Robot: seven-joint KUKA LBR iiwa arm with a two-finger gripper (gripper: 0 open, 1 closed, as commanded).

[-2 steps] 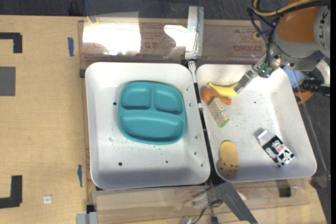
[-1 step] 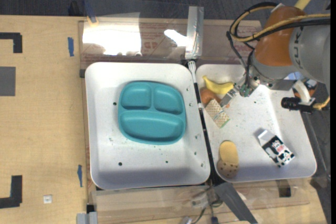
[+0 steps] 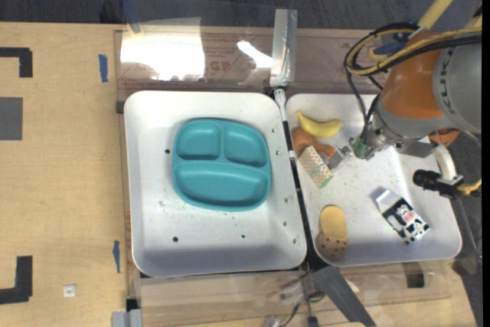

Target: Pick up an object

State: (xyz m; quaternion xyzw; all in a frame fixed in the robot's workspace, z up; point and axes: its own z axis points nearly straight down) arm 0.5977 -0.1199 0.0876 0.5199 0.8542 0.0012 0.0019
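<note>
Arm enters from right of frame, orange band above wrist. End effector (image 3: 362, 146) low over upper middle of right bin (image 3: 448, 237); cannot tell its state.

Right bin contents:
- yellow banana (image 3: 319, 125), upper left corner
- orange piece (image 3: 305, 140) just below banana
- speckled block (image 3: 316, 165) beside it
- tan perforated piece (image 3: 333, 230), lower left
- black-and-white toy (image 3: 401, 215), lower right

Left bin (image 3: 145, 165): teal divided plate (image 3: 222, 163), centre.

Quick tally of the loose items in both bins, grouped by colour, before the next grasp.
Teal: 1, divided plastic plate
Yellow: 1, banana
Orange: 1, rounded piece
Tan: 2, speckled block, perforated oval piece
White and black: 1, small boxy toy
Total: 6
</note>
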